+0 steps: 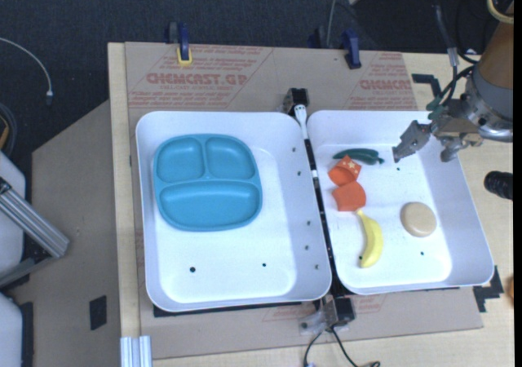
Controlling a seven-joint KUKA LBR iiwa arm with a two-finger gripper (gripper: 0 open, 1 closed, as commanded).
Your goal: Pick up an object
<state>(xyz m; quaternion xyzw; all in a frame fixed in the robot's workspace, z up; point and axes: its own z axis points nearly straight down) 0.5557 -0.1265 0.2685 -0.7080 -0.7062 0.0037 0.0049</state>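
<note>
The right bin holds a yellow banana, a round beige bun-like piece, two orange-red pieces and a dark green item. My gripper hangs over the bin's far right corner, to the right of the green item and above the beige piece. Its two fingers are spread apart with nothing between them, so it is open. None of the objects touch it.
A blue divided plate lies in the left bin. Blue clamps hold the cardboard sheet at the bench's far edge. A black fitting sits between the bins at the back.
</note>
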